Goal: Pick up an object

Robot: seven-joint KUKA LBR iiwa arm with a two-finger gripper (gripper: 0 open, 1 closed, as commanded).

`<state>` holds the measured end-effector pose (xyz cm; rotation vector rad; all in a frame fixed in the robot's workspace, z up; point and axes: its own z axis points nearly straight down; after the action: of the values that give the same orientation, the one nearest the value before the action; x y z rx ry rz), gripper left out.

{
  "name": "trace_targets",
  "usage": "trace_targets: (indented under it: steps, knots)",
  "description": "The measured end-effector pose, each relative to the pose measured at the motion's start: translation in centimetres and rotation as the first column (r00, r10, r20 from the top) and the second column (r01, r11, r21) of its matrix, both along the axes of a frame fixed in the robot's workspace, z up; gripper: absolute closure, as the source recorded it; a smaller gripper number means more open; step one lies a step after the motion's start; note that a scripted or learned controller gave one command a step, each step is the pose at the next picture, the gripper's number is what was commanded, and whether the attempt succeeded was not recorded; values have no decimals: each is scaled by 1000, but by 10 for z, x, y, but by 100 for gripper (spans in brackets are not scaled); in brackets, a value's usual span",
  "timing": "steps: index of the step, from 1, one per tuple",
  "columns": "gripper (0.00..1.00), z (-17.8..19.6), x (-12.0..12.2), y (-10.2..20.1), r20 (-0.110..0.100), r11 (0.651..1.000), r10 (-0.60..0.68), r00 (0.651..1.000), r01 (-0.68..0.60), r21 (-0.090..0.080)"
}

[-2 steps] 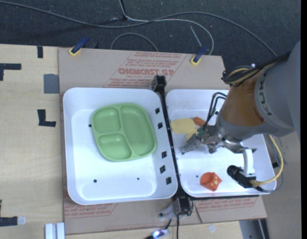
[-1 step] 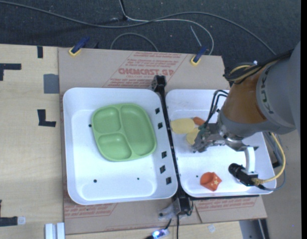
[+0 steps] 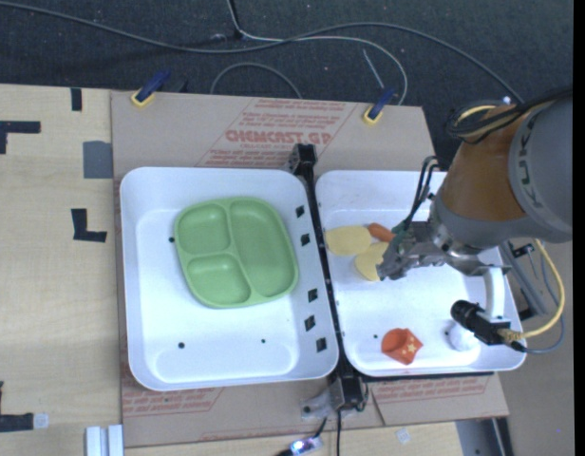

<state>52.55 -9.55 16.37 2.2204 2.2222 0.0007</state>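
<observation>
My pincer (image 3: 395, 262) hangs low inside the right bin (image 3: 349, 193), near its middle, and from this slanted view I cannot tell whether it is apart, together or clamped on anything; its dark tip blurs into the things beneath it. Right at that tip lies a pale yellow piece (image 3: 368, 266), touching or partly under the pincer, I cannot say which. Just beside it, toward the divider, sits a larger pale yellow object (image 3: 346, 240), and against that one's upper right edge lies a small orange object (image 3: 379, 231).

Behind the pincer my grey wrist rises to the orange band (image 3: 478, 174) and on to the grey arm (image 3: 551, 164), which leaves over the right side of the bin. Cables (image 3: 549, 293) loop down beside it.

Farther toward the near wall of the same bin, well apart from the pincer, a red object (image 3: 401, 345) rests on the white floor. A small white thing (image 3: 458, 335) lies near the bin's right corner, close to a black fitting (image 3: 475, 321) on my arm.

Across the black divider (image 3: 318, 255), the left bin (image 3: 141, 283) holds a green divided tray (image 3: 235, 252), lying flat and slightly turned. Both bins sit on cardboard (image 3: 273, 126) clamped to the wooden tabletop (image 3: 46, 255).
</observation>
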Motion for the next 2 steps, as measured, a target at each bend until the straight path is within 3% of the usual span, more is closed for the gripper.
trace_targets:
  steps: [2]
  knots:
    - [100, 99, -9, -4, 2, 1000, 1, 1000, -1, -1]
